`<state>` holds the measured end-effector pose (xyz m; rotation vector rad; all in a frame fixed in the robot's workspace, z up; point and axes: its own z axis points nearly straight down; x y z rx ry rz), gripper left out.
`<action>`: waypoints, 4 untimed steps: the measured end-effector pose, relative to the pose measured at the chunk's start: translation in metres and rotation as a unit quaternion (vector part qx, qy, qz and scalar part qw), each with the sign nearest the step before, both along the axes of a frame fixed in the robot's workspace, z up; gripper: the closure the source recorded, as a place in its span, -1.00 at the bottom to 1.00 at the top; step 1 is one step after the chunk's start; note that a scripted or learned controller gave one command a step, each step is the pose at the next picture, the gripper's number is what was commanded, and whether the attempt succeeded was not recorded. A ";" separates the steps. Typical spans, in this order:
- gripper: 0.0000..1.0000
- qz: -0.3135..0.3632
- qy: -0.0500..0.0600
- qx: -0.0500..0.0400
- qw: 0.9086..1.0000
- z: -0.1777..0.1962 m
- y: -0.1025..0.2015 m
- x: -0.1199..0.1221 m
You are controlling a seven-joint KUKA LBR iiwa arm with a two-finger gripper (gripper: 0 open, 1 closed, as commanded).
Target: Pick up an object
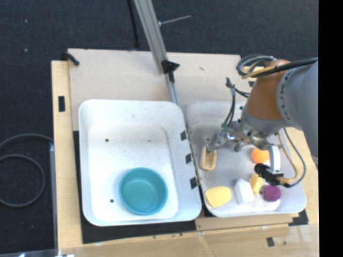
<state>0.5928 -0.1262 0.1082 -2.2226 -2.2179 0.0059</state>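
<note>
1. Gripper [211, 145] down in the right bin [233, 210], near its left wall, at the end of the grey arm [292, 98] with its orange band [261, 98].
2. Fingers: cannot tell whether open or closed; too small and dark against the bin floor.
3. Tan block [208, 159] standing just below the gripper tip, touching or nearly touching it; not visibly clamped between the fingers.
4. Further down, near the bin's front wall: yellow lump [217, 196], then a white block [244, 190] just to its right.
5. Right of the white block: small yellow piece [257, 183], then a purple ball [271, 193] by the front right corner.
6. Orange ball [260, 155] higher up, close beside the wrist, with black cables [286, 170] looping around that side.
7. Left bin [96, 116] alongside, touching the right one, with a blue bowl [142, 190] upright in its front half.
8. Both bins on a pale wooden bench [107, 71]; slanted metal rail [153, 28] running down from the top edge toward the gap between the bins.
</note>
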 end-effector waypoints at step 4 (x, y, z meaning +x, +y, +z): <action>1.00 0.003 -0.005 0.000 1.000 0.171 -0.003 -0.004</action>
